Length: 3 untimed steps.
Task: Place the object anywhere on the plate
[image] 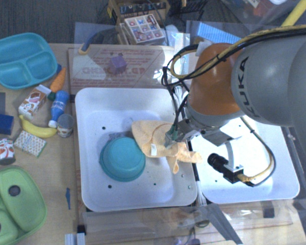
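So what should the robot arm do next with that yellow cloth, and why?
Probably lift a little. The gripper sits down on the yellow cloth in the left bin, and the cloth lies beside the blue dish, not on it. Raising it would show whether the cloth comes along.

A robotics lab bench, by the look of it: a grey KUKA arm (265, 70) with trailing cables reaches over two white bins (92, 188) set side by side. Around them lie test props such as a toy banana (36, 128), a blue divided tray (23, 60) and a green tray (13, 205).
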Each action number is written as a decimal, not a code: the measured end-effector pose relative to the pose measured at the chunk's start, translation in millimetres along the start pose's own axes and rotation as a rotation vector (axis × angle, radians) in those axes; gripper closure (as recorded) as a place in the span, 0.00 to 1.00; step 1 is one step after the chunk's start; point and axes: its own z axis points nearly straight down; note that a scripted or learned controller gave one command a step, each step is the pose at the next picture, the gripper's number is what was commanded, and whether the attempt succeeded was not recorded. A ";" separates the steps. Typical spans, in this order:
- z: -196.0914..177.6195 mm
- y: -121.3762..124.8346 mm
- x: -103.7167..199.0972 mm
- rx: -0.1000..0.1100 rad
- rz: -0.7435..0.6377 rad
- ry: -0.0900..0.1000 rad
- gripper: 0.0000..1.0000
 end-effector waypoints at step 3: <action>-38.3 55.0 64.6 -0.005 -0.250 -0.003 1.00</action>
